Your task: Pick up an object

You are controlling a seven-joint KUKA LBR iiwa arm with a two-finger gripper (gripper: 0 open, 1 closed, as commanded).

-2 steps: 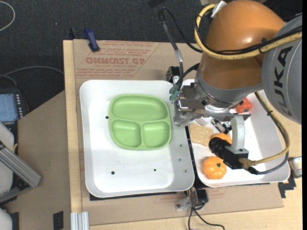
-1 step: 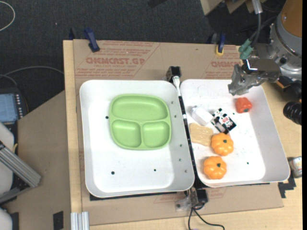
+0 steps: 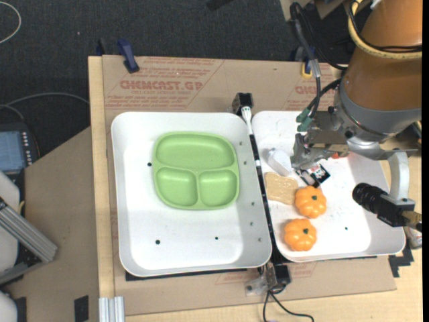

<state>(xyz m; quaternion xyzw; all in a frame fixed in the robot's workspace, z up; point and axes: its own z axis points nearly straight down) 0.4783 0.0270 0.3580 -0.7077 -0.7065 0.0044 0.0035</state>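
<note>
Two small orange pumpkins lie in the right bin [image 3: 352, 223], toward its near side. The upper pumpkin [image 3: 311, 201] sits just beside a flat tan piece [image 3: 280, 188] that lies against the bin's left wall, and the lower pumpkin [image 3: 300, 234] rests a little nearer the front rim, close to the first but apart from it. Above the tan piece lies a small pale grey object [image 3: 279, 159], too blurred to name. A small black, white and red item [image 3: 319, 174] lies just above the upper pumpkin, right under the tool.

The gripper [image 3: 307, 164] hangs low over this cluster, between the pale grey object and the black, white and red item. Nothing can be seen held in it, and whether it is spread or pressed together cannot be told from this angle. The grey arm [image 3: 382, 109] with its orange band reaches in from the right and covers the bin's far right corner.

The left bin [image 3: 134, 206] touches the right one along their shared wall and holds a green divided plate [image 3: 196, 170], lying flat in its far half. Both bins rest on a brown cardboard sheet [image 3: 100, 126] covering the desk, with a blue clamp [image 3: 127, 54] at its far left corner.
</note>
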